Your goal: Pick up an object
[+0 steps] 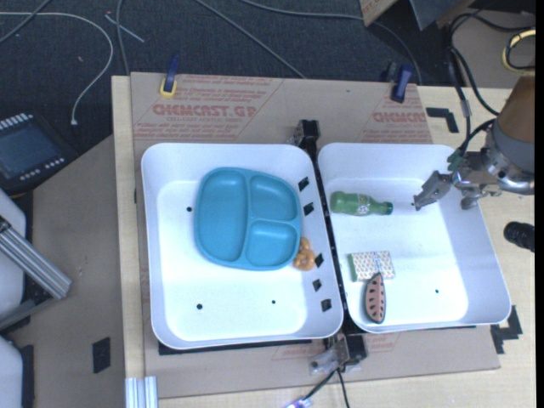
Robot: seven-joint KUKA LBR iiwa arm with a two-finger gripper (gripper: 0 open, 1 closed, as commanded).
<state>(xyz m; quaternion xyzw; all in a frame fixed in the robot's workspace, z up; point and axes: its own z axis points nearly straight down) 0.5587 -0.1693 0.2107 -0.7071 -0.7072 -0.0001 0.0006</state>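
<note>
**Bench layout, left to right**

Left: shallow white plastic bin (161, 253) on the cardboard-topped bench (119, 228). Inside it, a round-cornered blue plastic plate with three compartments (246, 219), lying flat toward the bin's centre. Touching the plate's lower right edge, a small orange-brown lumpy object (303, 255), close to the bin's right wall.

Centre: second shallow white plastic bin (484, 270), set directly beside the first. In its upper left area, a small green plastic bottle (359, 203) lying on its side, neck pointing right. Below it, well apart, a flat speckled card-like piece with a green edge (371, 265). Just beneath that, a toy watermelon slice, red with dark seeds (375, 299), near the bin's front wall.

Right: grey two-finger gripper (427, 195) above the second bin's upper right area, right of the bottle and apart from it. Fingers: spread cannot be told; nothing seen between them.
</note>
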